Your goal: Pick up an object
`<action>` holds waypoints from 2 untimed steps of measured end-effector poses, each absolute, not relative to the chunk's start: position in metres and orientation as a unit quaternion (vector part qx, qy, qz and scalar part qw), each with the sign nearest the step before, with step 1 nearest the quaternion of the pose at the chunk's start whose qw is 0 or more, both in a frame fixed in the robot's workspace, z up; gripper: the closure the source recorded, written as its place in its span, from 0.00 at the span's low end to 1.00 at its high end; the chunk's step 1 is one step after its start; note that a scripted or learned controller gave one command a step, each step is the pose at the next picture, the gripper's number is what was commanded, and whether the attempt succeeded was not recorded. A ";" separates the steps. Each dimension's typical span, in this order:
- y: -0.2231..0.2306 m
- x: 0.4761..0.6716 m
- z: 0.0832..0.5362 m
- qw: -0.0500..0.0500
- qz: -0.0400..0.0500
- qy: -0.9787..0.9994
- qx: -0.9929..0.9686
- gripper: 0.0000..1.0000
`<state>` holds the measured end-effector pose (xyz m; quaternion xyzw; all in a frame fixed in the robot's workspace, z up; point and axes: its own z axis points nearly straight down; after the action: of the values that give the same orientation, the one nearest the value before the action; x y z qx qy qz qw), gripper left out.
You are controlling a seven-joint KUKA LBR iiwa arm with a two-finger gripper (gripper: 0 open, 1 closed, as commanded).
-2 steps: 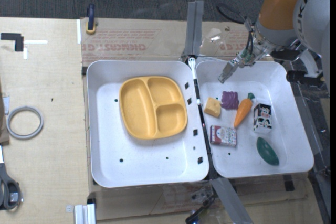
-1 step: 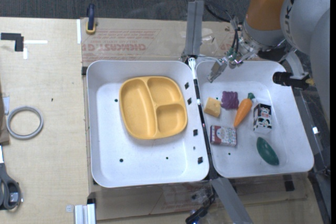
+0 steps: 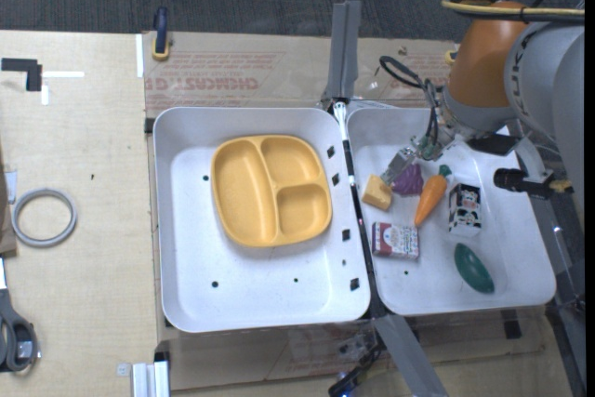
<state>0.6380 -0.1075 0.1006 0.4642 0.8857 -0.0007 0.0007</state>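
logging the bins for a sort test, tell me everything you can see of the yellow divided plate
The yellow divided plate lies flat, right side up, in the left white bin, toward its upper middle. It looks like matte moulded plastic, a rounded rectangle with a raised rim and three compartments: one long section on the left, two smaller ones on the right, split by low ridges. Nothing sits in it. It rests on the bin floor and touches nothing else; the tool is over the other bin.

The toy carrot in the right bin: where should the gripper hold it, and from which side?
Grip the carrot across its thicker upper half, from above. It lies flat and slanted, so the fingers should close across its width; the purple toy lies close on its left.
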 end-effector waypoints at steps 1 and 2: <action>-0.108 0.639 0.111 0.002 -0.001 0.886 0.463 1.00; -0.107 0.639 0.111 0.002 -0.001 0.886 0.463 0.00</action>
<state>0.6389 -0.1075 0.1105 0.4633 0.8862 -0.0011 0.0023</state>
